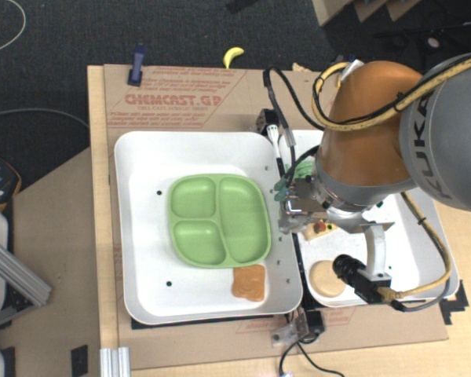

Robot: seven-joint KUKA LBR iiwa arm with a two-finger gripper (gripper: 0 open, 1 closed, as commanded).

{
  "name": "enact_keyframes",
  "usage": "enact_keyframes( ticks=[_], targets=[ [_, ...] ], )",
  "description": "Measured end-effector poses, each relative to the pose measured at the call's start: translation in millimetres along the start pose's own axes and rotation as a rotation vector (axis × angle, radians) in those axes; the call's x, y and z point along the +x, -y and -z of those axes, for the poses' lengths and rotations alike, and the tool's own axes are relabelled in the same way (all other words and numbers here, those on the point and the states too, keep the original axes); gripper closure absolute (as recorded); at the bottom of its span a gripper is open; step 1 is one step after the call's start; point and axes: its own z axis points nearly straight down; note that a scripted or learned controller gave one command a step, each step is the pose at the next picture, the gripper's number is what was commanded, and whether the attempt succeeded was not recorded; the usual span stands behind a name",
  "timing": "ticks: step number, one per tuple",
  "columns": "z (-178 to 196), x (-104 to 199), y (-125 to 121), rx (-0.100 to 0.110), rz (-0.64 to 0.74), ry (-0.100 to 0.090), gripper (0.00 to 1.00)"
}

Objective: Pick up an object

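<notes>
My gripper hangs under the big grey and orange wrist, low over the left side of the right bin, close to the wall shared with the left bin. The wrist hides what lies beneath it. A round tan disc rests in the right bin's front left corner, just in front of the gripper. In the left bin sits a green divided plate, and an orange-brown toast-like piece lies in front of it.
On the cardboard behind the bins lie a small yellow banana and a blue object. Black cables run along the back of the right bin. The arm covers most of the right bin.
</notes>
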Motion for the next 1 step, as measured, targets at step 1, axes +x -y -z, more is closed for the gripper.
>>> enact_keyframes(
  ticks=[1],
  targets=[
    [150.5, -26.3, -2.0, -0.037, -0.001, -0.003, 1.0]
  ],
)
